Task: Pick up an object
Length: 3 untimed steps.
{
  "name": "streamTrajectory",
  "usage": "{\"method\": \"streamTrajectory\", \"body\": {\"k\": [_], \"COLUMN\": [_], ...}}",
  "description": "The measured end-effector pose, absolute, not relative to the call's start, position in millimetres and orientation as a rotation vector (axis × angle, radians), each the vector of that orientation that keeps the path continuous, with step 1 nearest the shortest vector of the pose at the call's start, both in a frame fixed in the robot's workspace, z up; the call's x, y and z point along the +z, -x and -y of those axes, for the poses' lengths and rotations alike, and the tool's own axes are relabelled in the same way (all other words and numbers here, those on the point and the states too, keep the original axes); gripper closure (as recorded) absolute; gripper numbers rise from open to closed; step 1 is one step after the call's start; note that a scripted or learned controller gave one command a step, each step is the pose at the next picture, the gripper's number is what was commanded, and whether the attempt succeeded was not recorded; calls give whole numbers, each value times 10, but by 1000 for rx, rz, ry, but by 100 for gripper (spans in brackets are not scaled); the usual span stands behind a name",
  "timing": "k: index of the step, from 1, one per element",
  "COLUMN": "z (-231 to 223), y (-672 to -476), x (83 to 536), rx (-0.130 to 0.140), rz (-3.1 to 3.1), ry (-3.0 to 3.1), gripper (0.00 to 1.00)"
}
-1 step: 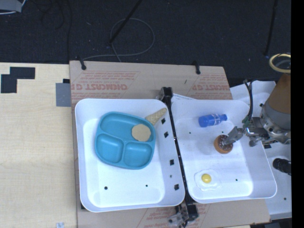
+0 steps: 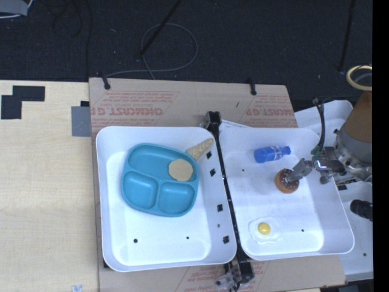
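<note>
Fried egg, bottle in right bin; tool at donut (grip unclear).

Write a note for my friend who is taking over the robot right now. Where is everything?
Gripper: low in the right bin, right at the brown donut; I cannot tell if it is open or shut, or gripping.
Right bin also holds a blue bottle near the back and a fried egg near the front.
Left bin: a blue plate with a tan cookie on it, and a cone sticking out past its rim.
Done: nothing lifted yet.
Left: grip one thing and raise it.
</note>
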State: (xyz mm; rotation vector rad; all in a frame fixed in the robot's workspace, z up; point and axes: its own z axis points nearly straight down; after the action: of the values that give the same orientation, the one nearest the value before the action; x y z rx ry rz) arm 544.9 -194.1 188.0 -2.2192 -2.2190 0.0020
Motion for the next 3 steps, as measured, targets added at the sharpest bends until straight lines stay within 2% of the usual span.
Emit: {"method": "streamTrajectory", "body": {"k": [2, 3], "z": [1867, 1862], "y": [-5444, -5451], "x": [924, 1059], "rx": [0, -7], "rz": [2220, 2216], "ry": [2225, 2222], "gripper": [0, 100]}}
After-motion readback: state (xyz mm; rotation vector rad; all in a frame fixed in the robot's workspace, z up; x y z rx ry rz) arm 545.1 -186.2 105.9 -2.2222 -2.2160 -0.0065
